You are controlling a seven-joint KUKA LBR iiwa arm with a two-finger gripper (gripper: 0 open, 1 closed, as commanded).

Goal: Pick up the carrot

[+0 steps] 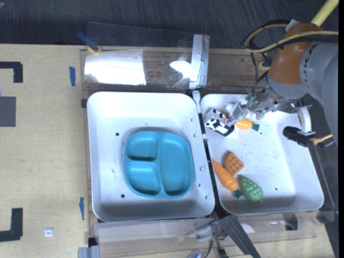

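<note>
Camera view looks down on the pincer (251,104), which hangs over the far part of the right bin (301,168), close to its far rim; whether it is apart or together I cannot tell, since the wrist and cables crowd that spot. Just near and left of it lies a small orange toy (244,124) with a green tip, and beside that, further left, a black-and-white cow figure (217,123) sits hard against the bin's left wall. The grey arm (317,69) with its orange band comes in from the right over the far right corner.

The carrot (224,176) lies in the near left part of the same bin, slanted, with its far end almost touching the left wall. A waffle piece (233,162) touches it on the far right side, and a knobbly green vegetable (250,189) rests just right of its near end. Open white floor runs across the middle and right of this bin.

The left bin (102,160) holds a blue divided plate (159,163) near its middle, with bare margin all round. Pale tabletop (37,160) spreads out to the left.
</note>
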